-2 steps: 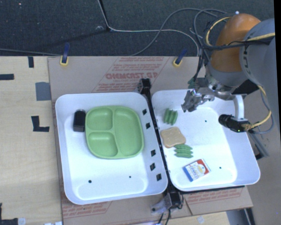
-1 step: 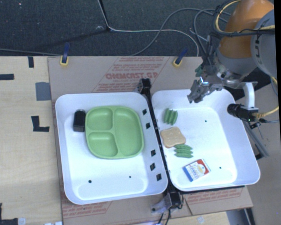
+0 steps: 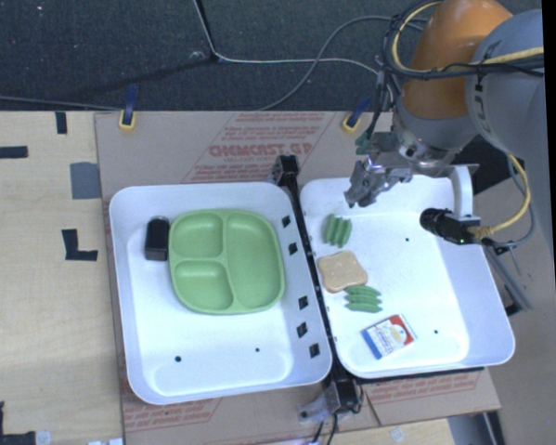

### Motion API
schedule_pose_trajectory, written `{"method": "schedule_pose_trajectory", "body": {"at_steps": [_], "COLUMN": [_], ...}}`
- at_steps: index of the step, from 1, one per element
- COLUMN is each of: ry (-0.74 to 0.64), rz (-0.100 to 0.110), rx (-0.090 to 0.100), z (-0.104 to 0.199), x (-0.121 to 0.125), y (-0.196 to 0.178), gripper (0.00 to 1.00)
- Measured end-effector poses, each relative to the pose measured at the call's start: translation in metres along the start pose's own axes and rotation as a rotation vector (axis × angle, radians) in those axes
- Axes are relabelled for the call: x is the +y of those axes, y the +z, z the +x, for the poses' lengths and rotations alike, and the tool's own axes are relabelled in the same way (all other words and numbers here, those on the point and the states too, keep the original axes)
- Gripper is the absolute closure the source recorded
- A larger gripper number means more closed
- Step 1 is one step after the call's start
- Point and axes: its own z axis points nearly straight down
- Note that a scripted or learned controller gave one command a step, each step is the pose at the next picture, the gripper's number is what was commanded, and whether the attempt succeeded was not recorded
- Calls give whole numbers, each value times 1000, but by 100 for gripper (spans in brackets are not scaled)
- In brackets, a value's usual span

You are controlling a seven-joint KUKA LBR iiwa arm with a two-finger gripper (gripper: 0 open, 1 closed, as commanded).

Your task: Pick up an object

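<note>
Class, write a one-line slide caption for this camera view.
Gripper hovers over right bin near green pods, toast and packet; green tray fills left bin.

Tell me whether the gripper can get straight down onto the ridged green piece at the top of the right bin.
Probably yes. The gripper hangs just up and right of the ridged green piece, which lies apart from the tan bread slice, with nothing on top of it.

your arm reached in from the right, its orange band high above the wrist. the gripper pointed down and leftward, nothing visible between its fingers.
</note>
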Motion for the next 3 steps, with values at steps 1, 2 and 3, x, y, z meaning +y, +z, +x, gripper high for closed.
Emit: {"method": "schedule_pose_trajectory", "body": {"at_steps": [1,2,3], "ry": [-1,-3,-2], "rz": [1,1,3], "rx": [1,1,0], "z": [45,100,152], "x": [-15,-24,-26], "y": [3,1,23], "gripper": [100,100,100]}}
